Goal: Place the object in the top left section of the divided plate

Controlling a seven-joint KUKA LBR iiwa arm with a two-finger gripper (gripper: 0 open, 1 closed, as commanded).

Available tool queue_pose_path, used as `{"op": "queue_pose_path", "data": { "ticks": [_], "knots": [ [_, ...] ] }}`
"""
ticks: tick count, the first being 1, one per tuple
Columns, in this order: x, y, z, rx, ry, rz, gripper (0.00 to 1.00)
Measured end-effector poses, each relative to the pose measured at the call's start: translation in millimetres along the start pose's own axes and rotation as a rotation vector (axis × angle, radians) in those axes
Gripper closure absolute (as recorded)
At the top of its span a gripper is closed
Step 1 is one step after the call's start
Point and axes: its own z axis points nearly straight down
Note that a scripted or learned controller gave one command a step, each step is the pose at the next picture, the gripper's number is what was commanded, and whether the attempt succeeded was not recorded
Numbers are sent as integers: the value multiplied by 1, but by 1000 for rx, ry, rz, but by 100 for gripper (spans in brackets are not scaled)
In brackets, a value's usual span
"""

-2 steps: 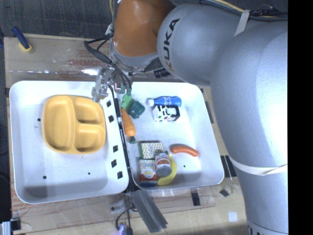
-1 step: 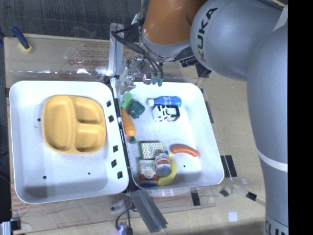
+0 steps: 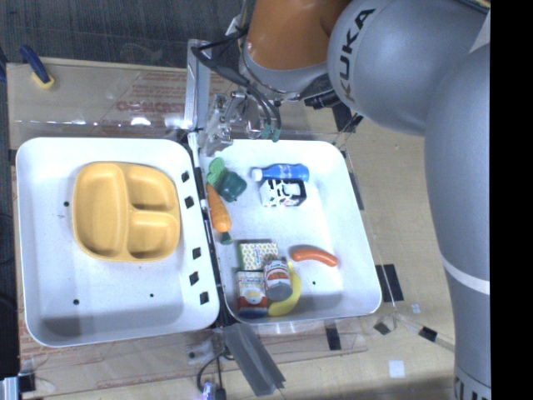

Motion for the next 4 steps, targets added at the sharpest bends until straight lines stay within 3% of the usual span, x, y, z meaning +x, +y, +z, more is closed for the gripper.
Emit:
{"op": "queue_pose_path", "data": {
  "ticks": [1,3,4],
  "knots": [
    [17,52,66,-2,8,-305,100],
    [-7,-69,18,0,3,-209,100],
    [-4,-16,55,-1,6,-120,100]
  ]
}}
